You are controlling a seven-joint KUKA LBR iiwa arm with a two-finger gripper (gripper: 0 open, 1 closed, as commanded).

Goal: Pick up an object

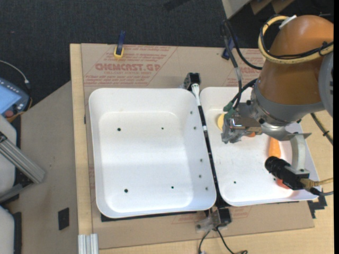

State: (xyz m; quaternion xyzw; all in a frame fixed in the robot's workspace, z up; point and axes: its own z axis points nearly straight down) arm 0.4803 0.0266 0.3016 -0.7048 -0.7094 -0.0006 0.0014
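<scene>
My gripper (231,133) hangs low over the upper left part of the right bin (244,180), under the orange-banded wrist. A small yellow object (219,121) lies just left of it, partly hidden by the gripper body. An orange object (274,148) lies to its right, half covered by the arm. A small orange-red bit (250,135) shows right beside the gripper. I cannot tell whether anything is held.
The left bin (96,110) sits beside the right one, and their rims meet along a dark seam (205,136). Both rest on a cardboard sheet (137,62). A yellow-blue clamp (119,49) stands at its far edge. The bulky arm covers the right bin's far right.
</scene>
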